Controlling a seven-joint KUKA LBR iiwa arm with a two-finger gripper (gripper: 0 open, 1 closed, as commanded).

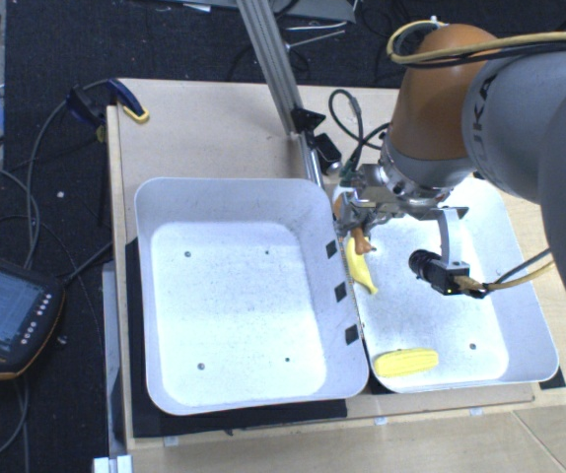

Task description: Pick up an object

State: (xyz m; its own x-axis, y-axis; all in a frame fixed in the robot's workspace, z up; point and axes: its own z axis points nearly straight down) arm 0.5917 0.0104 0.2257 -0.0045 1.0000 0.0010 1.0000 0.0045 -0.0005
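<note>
bins (234, 294): matt white plastic | bench (214, 136): pale smooth wood

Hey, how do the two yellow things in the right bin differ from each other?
The banana is slim and curved, lying lengthwise along the right bin's left wall, right under the gripper. The yellow block is stubbier and straighter, lying crosswise near the bin's front edge, away from the gripper. Both are yellow and rest on the bin floor.

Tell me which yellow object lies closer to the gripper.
The slim yellow banana-shaped piece, just under the gripper; the stubby yellow piece lies farther off, by the right bin's front edge.
</note>
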